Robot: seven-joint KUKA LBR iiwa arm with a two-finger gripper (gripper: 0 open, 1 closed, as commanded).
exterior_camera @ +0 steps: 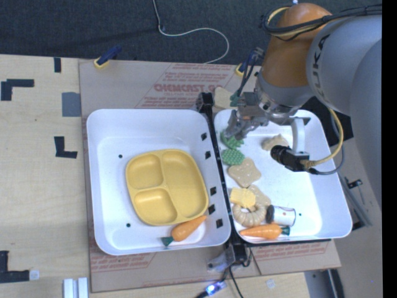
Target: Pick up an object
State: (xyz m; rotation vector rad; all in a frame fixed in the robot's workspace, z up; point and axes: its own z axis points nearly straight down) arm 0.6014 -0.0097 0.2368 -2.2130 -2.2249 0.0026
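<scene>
The arm is at the reaching step: its claw [236,131] is low over the far left corner of the right bin [329,166], directly above a small green toy [234,143] that lies against the bin's left wall, and looks to be closing in on a grasp rather than lifting anything away. Whether the claw is spread or pressed together I cannot tell from this slant, and nothing can be made out between its tips. If that green toy is the target, the next move likely calls for a short straight descent, a firm closing, and a lift clear of the wall and the neighbouring pieces. Counting: two white bins, the left bin [105,166] holding one yellow divided plate [166,186] and one toy carrot [188,228] at its near edge. The right bin holds a second toy carrot [263,231], a green waffle-patterned piece [234,156], a tan toast-like slice [244,172], a yellow piece [243,197], one ring-shaped pastry [250,214], a pale lump [274,143] and a small white cylinder [282,216]. Two carrots in all, one of everything else.
</scene>
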